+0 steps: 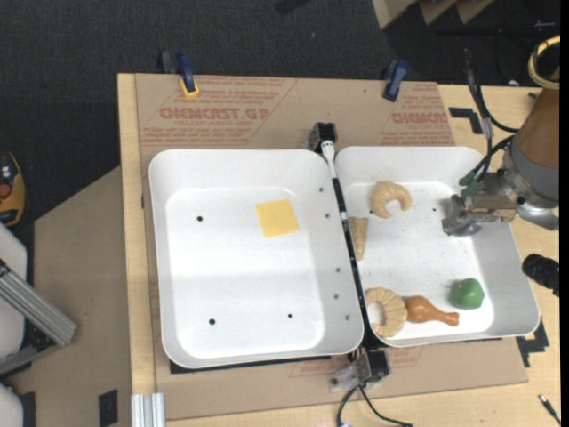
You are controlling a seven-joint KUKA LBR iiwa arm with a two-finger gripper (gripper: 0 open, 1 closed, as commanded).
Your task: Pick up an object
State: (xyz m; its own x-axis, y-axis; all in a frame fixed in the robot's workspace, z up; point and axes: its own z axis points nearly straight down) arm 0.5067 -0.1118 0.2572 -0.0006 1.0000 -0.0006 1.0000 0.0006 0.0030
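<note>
Claw (458, 216) hangs over right bin (507, 278), near its right wall; open or closed, cannot tell. Croissant (389, 197) upper left. Along the near edge: bun (384, 311), drumstick (430, 311), green ball (466, 294). Cone (357, 237) against divider. Left bin (178, 265): yellow square (276, 218), broad bare floor.

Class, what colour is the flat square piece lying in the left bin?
Yellow: the flat square piece, seen clearly in the camera view.

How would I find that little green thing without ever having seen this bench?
Look in the right bin, toward its near right corner. The green ball lies there, just right of a brown drumstick. It is the one green, round object among tan and yellow pieces.
</note>
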